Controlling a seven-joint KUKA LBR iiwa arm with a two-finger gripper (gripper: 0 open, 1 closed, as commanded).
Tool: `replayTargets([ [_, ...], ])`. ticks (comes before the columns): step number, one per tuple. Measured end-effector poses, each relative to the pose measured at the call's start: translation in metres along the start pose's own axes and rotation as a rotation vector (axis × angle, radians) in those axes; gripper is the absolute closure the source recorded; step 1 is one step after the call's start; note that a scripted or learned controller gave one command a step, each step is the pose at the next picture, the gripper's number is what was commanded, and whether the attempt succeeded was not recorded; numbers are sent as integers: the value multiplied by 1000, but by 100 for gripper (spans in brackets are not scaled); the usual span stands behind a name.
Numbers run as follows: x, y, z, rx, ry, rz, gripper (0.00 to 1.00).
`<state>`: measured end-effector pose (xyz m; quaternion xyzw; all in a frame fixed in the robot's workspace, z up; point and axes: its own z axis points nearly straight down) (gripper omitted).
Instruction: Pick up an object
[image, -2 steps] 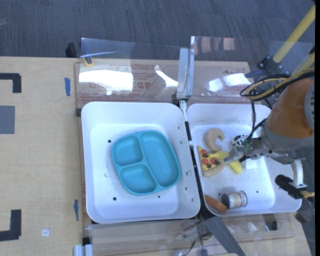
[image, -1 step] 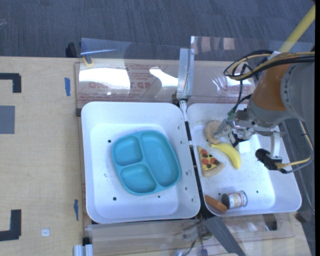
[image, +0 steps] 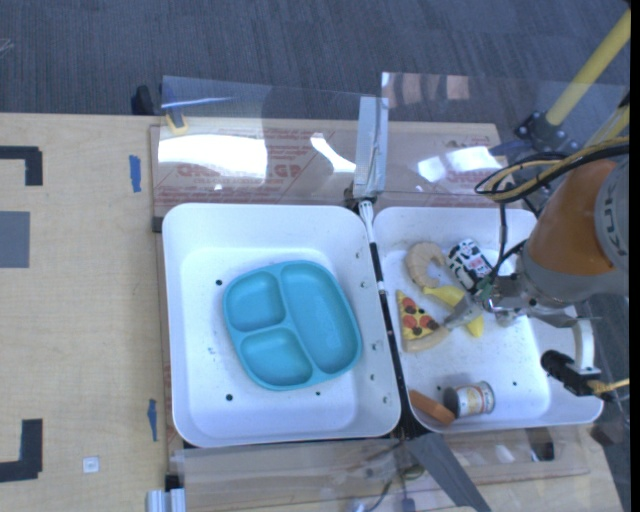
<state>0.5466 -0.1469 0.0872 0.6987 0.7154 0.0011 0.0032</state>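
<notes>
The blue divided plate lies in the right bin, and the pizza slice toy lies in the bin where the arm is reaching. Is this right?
One detail is wrong. In the camera view, the blue divided plate lies in the left bin, not the right one. The rest holds: the pizza slice toy lies in the right bin, where the arm's end effector is reaching.

The light wooden bench (image: 80, 330) carries two shallow white bins side by side. The left bin (image: 190, 250), well away from the fingers (image: 462, 316), sits across the divider from them. The right bin (image: 520, 370) lies directly beneath the fingers. Blue tape strips (image: 135, 172) and black corner marks (image: 28, 165) sit on the bench surface, far beyond the left bin from the fingers.
</notes>
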Motion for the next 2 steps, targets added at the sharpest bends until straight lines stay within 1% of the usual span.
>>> replayTargets([
  [1,1,2,-11,-4,1,0,100],
  [2,89,-20,-148,-5,5,18,100],
])
